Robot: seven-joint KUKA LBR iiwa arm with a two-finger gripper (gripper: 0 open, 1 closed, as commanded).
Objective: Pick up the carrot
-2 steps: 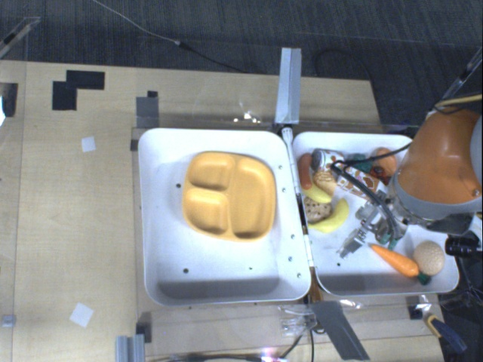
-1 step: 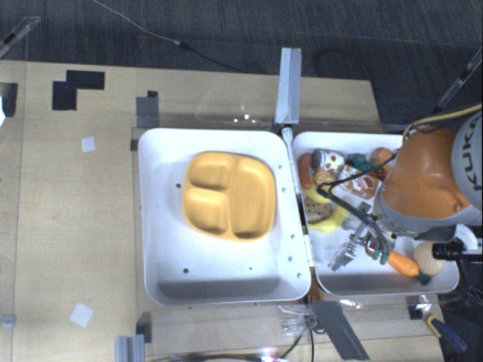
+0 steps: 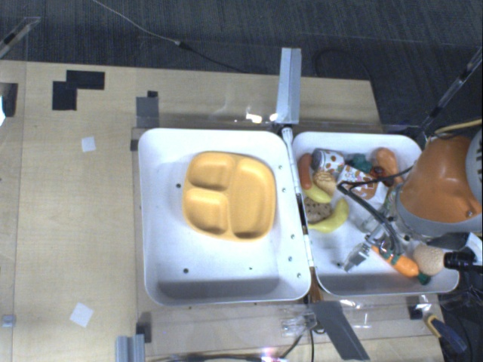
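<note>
Carrot [image 3: 402, 264] lying near front right corner of right bin [image 3: 332, 281], green end toward rim, just beside jaws [image 3: 361, 253] hung low at bin floor, apparently narrow and gripping nothing, likely lined up for approach; yellow tray [image 3: 230, 194] parked in left bin [image 3: 162, 225].

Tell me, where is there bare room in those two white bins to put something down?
Left bin: bare white floor rings the yellow tray, widest along the near edge. Right bin: crowded along the far side and around the carrot; its near-left corner is bare.
</note>
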